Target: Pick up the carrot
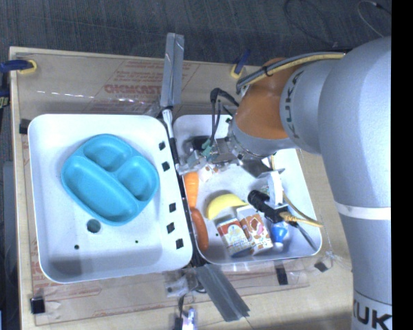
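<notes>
Step in hand, by my judgement: the approach, with no grasp yet made. The gripper (205, 158) hangs low over the upper left part of the right bin (306, 184), below the orange band (261, 112) of the arm, whose grey bulk covers much of that bin's far side. Whether the pincer is open or closed cannot be told, and nothing can be confirmed in its hold. The carrot (191, 188) lies in the right bin hard against its left wall, just below the gripper and apparently close under it; contact cannot be made out. Its long axis runs along that wall — roughly top to bottom in the camera view — and which end is the tip is not clear at this size. A second elongated orange-red item (200, 229) lies further down the same wall, roughly in line with it. Beside these sit a banana (224, 203), a small printed carton (244, 234) and a blue object (279, 234). The left bin (55, 249) bears a blue divided tray (110, 177). The next move calls for the jaws to straddle the carrot across its narrow width, at right angles to its length, and to come down without fouling the wall, which leaves little room on that side. Risk noted — the wall and the banana nearby may crowd the descent.
</notes>
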Controlling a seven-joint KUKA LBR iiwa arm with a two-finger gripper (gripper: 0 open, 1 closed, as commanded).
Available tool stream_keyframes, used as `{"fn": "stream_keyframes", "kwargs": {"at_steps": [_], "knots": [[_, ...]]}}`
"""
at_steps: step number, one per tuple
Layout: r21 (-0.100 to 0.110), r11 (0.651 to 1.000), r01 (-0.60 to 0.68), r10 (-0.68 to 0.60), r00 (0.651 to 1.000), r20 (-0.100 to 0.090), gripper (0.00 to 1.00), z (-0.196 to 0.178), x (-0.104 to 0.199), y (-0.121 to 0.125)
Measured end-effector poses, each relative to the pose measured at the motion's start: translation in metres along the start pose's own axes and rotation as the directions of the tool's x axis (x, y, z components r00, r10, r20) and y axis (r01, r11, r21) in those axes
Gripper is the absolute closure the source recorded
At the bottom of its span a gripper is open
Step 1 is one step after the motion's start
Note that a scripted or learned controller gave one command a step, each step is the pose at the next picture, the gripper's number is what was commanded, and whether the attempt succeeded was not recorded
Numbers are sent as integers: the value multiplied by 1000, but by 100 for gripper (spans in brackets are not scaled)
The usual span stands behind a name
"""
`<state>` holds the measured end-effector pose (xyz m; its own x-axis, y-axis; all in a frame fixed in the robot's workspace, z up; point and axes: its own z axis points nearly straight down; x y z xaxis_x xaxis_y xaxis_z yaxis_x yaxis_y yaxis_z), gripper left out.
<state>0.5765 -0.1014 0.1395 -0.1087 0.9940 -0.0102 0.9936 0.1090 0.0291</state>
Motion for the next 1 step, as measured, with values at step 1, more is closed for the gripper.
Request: {"fn": "stream_keyframes", "kwargs": {"at_steps": [1], "knots": [[24, 968, 249, -249, 968, -15, 0, -13, -12, 27]]}}
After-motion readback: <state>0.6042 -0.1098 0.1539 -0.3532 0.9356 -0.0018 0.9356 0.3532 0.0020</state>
